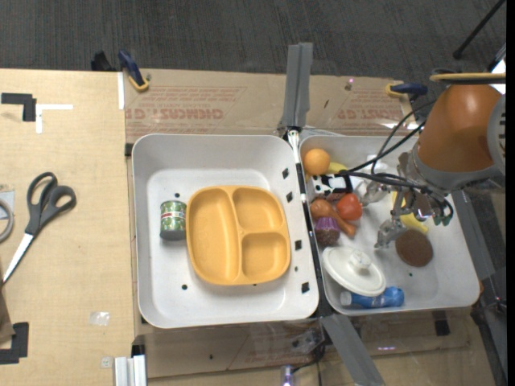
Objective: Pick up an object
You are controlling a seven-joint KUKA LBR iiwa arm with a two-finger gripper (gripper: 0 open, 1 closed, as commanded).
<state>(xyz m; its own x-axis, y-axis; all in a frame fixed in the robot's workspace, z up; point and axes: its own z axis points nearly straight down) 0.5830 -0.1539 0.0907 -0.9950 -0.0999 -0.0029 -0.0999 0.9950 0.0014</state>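
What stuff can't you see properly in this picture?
- The tool: the arm's orange band and cables hang above it, so its fingers are hard to make out.
- A yellow thing in the right bin: mostly hidden behind the tool.
- The black-and-white toy: partly covered by the toy food around it.
- The small can in the left bin: its label is too small to read.

— What am I losing on my feed?
— The arm (463, 131) is covering the gripper's fingers and a yellow item (418, 218); the frame's left edge is cutting off the tape roll (4, 215).
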